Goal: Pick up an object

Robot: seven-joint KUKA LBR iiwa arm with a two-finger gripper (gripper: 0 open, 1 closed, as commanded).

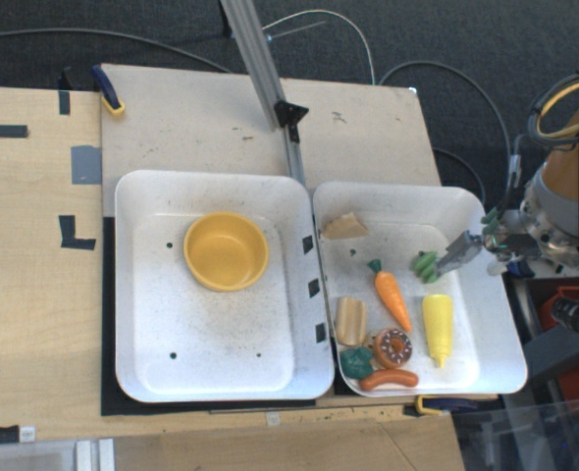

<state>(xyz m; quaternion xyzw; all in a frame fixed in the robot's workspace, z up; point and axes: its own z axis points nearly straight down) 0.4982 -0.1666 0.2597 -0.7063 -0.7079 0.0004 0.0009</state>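
Note:
The right bin (486,292) holds several toy foods. Among them are an orange carrot (393,299), a yellow corn cob (438,328), a small green piece (425,265) and a tan wedge (343,227). There are also a tan bread block (349,320), a brown donut (394,345), a dark green piece (356,363) and a red sausage (388,381). My gripper (450,260) reaches in from the right, low over that bin. Its tip lies right beside the small green piece, on that piece's right. I see nothing lifted off the bin floor.
A yellow bowl (227,251) sits in the left bin (142,312). A slanted metal pole (255,47) runs down to the divide between the bins. Cables lie on the dark floor behind the bench. The grey arm body (554,214) stands at the right bin's edge.

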